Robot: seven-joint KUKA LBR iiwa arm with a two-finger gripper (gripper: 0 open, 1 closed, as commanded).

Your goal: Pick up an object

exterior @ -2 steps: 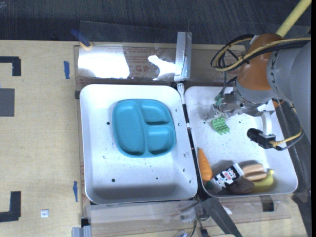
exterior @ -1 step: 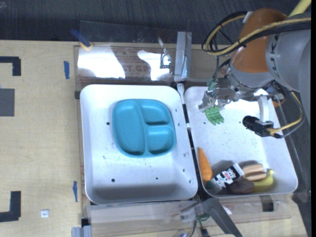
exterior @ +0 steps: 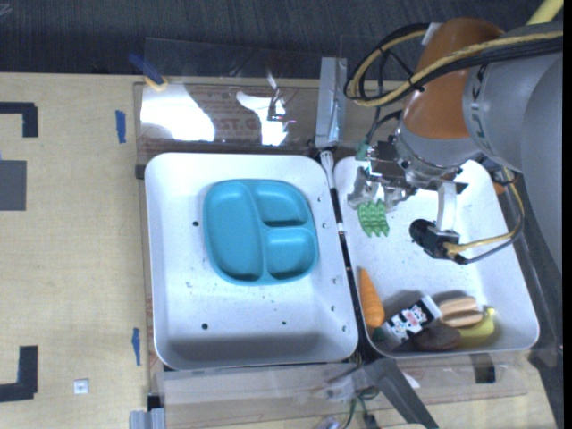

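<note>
My gripper hangs over the upper left part of the right bin, under the grey arm with its orange band. A small green ridged object lies directly below the gripper's tip, touching or almost touching it. I cannot make out whether it is gripped. Along the bin's left wall lies an orange carrot. At the front edge are a black-and-white toy, a hot dog bun, a yellow banana and a dark brown item.
The left bin holds a blue divided plate in its middle. A black connector on a yellow cable dangles from the arm over the right bin. A clear panel stands behind the bins.
</note>
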